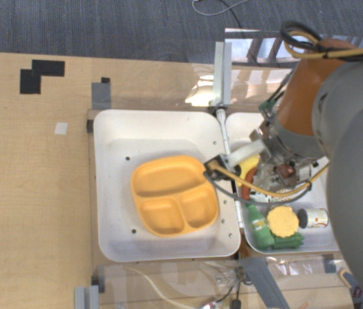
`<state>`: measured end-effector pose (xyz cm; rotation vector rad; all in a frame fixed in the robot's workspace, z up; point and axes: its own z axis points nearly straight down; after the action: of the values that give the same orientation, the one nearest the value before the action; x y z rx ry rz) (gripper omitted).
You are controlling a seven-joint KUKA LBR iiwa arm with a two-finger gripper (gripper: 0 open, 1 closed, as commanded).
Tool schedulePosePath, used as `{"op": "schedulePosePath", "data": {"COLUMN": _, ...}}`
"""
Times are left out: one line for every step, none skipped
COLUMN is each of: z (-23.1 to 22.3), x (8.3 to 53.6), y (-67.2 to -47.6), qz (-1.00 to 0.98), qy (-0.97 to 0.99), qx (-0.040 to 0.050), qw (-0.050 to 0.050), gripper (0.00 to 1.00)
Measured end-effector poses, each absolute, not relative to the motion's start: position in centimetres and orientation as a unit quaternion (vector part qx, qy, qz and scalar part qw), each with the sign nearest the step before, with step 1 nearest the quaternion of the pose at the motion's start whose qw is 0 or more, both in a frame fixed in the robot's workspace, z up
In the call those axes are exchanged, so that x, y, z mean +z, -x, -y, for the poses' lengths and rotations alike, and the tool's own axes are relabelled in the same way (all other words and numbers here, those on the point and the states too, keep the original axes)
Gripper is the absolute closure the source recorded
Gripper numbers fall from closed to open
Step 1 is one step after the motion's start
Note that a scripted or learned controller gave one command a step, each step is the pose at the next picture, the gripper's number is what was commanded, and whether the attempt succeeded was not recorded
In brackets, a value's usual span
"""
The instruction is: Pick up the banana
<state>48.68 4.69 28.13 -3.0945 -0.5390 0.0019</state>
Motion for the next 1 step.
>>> {"op": "schedulePosePath", "data": {"z": -2.43, "x": 26.91, "y": -48.75, "qz": 0.205, "qy": 0.979, "qx": -0.0003, "qw": 0.001, "gripper": 1.00}}
